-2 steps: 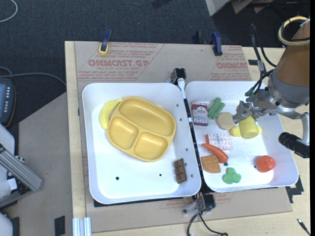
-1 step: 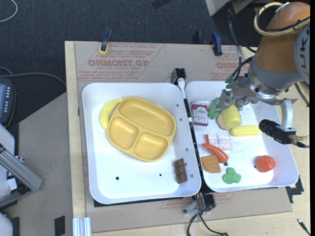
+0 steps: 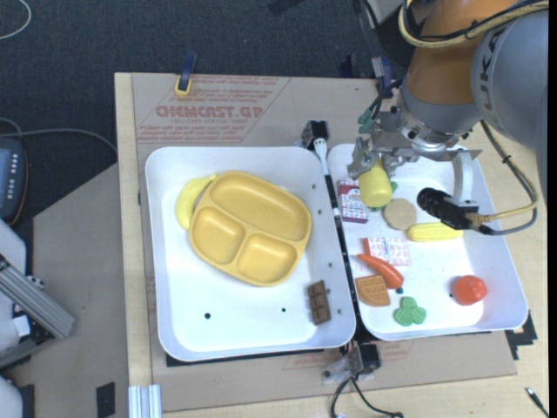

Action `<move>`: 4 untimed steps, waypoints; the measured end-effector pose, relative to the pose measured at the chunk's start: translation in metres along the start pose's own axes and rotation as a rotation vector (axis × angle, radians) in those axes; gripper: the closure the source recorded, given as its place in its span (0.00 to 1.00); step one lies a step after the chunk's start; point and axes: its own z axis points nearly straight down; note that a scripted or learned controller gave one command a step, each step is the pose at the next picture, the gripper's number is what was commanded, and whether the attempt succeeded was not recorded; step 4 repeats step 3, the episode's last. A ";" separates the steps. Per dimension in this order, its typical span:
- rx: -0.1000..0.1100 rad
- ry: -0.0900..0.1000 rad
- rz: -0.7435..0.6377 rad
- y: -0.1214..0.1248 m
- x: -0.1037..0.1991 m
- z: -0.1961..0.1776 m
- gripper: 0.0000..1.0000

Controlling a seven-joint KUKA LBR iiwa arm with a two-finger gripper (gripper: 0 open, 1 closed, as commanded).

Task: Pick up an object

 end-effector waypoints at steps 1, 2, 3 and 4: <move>0.003 0.000 0.001 0.014 0.049 0.015 1.00; 0.001 -0.001 0.003 0.044 0.072 0.022 1.00; 0.008 -0.001 0.007 0.034 0.071 0.026 1.00; 0.008 -0.001 0.007 0.034 0.071 0.026 1.00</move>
